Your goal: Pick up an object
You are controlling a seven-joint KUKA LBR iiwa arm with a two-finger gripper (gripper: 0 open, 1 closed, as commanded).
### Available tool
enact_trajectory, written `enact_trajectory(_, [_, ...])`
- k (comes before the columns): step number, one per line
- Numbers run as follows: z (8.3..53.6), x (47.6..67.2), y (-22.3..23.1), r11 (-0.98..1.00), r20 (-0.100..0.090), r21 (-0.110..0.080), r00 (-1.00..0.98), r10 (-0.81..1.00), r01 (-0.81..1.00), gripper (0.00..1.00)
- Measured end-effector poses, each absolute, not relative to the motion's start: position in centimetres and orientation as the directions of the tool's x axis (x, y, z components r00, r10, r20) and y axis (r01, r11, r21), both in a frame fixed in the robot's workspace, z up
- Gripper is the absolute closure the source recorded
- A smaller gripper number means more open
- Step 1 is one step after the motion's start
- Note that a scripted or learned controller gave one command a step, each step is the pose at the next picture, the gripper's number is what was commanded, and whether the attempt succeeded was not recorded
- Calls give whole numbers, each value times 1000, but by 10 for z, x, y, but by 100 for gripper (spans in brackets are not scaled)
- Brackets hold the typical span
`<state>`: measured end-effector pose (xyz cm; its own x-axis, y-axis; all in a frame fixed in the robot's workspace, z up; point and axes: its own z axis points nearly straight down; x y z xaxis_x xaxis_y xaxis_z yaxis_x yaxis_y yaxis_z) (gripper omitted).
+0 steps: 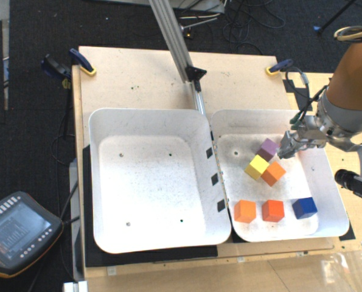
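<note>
The end effector [287, 149] hangs low inside the right bin [333, 224]; its grip state cannot be told. Just to its left sits a purple cube [268, 148], touching a yellow cube [257, 166] and an orange cube [273, 173].

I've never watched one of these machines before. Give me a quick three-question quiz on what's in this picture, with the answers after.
1. True or false: all the cubes lie in the right bin.
2. Which cube lies nearest the gripper? A) purple cube B) blue cube C) the lower left orange cube
3. Fill in: the yellow cube touches an ______ cube on its right.

Key
1. True. Six cubes are there, and the left bin holds none.
2. A. The gripper hangs just right of the purple cube.
3. Orange.
</note>
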<state>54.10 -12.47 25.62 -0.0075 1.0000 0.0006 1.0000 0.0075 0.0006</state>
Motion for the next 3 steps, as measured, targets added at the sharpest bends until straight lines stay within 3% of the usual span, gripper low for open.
enact_trajectory(1, [254,555,-76,8,0,1,-8,1000,1000,100])
enact_trajectory(2, [256,552,-16,9,2,0,-9,1000,1000,100])
enact_trajectory(3, [259,562,40,9,2,2,-9,1000,1000,100])
